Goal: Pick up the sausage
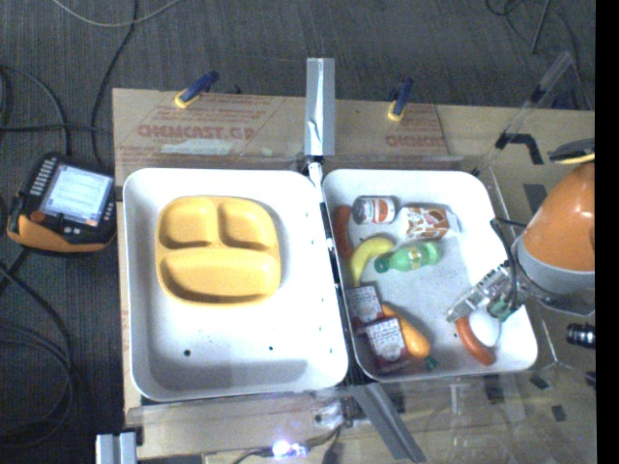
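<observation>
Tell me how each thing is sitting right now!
Yellow plastic divided tray: flat in left bin.
Silver can with red label: on its side.
Green plastic bottle: lying down.
Yellow banana: lying curved.
Red-orange sausage: lying in right bin's corner.
Robot hand: above sausage.

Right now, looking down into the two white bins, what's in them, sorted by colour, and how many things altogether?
Yellow: 2, a divided tray and a banana
Green: 1, a bottle
Orange-red: 3, two sausages and a carrot
Dark red: 2, packets
Red and white: 2, a can and a carton
Total: 10
</observation>
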